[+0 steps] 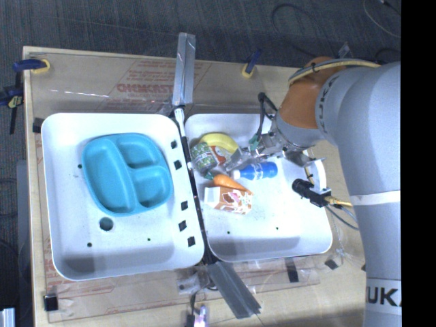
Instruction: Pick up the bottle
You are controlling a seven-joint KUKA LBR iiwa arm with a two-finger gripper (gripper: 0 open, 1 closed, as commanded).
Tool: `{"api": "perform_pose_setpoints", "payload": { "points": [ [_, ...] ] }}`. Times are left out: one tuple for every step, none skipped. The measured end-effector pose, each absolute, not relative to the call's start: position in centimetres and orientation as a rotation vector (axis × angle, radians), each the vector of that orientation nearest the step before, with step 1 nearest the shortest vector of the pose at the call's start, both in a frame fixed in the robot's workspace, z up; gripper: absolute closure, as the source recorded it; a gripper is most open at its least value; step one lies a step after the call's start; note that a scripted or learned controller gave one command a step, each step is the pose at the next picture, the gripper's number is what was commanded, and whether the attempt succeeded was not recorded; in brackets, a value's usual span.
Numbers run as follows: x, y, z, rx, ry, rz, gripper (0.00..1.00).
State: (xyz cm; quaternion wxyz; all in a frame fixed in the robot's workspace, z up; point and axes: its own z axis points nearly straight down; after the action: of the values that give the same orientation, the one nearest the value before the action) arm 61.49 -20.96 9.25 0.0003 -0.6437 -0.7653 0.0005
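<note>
The bottle (pixel 257 172), clear with a blue cap end, lies on its side on the floor of the right bin (pixel 272 240), just right of the carrot (pixel 227 180) and below the yellow banana (pixel 219 142), so the pick is not yet done: the bottle rests among the clutter and nothing shows it lifted. The gripper (pixel 251 157) is down over the bottle's left, paler end, touching or very nearly so, but the grey wrist hides the tips and I cannot tell whether the claw is apart, together, or clamped on anything. What is left, as I judge it, is a sure grip and the lift clear of the bin. The bottle's long axis runs roughly left to right across the view, tipped slightly, with the blue end pointing right toward the arm and the pale end toward the small green-labelled can (pixel 203 155). A printed carton (pixel 231 200) lies just below. The left bin (pixel 61 182) holds a blue divided tray (pixel 129 172)
</note>
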Motion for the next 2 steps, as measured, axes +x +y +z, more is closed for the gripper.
{"api": "perform_pose_setpoints", "payload": {
  "points": [
    [57.5,-20.9,9.2,-2.061,-2.369,0.002,0.0],
    [52.4,-20.9,9.1,-2.222,-2.216,0.003,0.0]
  ]
}}
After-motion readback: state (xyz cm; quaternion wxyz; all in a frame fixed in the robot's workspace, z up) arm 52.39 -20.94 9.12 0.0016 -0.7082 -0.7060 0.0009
